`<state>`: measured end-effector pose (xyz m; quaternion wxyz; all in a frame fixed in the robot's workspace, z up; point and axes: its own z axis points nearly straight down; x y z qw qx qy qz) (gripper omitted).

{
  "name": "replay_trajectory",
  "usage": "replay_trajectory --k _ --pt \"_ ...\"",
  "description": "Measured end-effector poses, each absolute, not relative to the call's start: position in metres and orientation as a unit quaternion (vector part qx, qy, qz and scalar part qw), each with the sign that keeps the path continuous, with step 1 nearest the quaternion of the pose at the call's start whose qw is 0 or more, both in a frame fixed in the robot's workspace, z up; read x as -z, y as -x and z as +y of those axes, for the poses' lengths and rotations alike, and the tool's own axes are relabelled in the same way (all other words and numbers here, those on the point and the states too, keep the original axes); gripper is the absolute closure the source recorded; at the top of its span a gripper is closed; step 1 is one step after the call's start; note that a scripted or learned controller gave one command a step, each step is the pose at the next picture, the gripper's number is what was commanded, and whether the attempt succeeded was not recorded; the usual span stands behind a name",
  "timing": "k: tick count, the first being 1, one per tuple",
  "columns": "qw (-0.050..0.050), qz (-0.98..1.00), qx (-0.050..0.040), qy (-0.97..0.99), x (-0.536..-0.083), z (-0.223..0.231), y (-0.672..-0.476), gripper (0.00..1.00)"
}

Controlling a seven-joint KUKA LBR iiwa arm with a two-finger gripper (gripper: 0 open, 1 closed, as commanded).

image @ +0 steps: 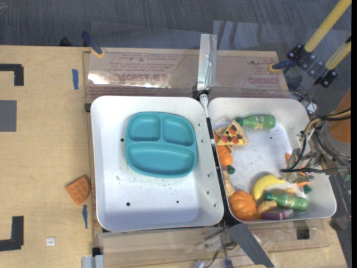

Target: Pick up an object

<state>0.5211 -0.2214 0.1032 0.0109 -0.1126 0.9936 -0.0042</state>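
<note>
The right bin (262, 155) holds a banana (266, 184), two green bottles (256, 121), a pizza slice (232, 134) and an orange pumpkin (243, 204). The end effector (304, 163) sits at its right rim; its state cannot be told. The banana, probably light, rigid plastic, suits a mid-body grasp.

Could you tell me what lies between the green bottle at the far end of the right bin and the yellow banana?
In the camera view, bare white bin floor separates the green plastic bottle from the yellow banana.
</note>
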Motion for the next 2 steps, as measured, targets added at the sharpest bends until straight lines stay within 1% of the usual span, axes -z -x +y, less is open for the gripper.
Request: replay_trajectory --k 1,2 --pt "0.01 0.996 0.0013 0.091 -0.222 -0.145 -0.572 1.0" --pt "0.0 0.984 -0.0005 0.181 -0.107 -0.19 -0.5 1.0"
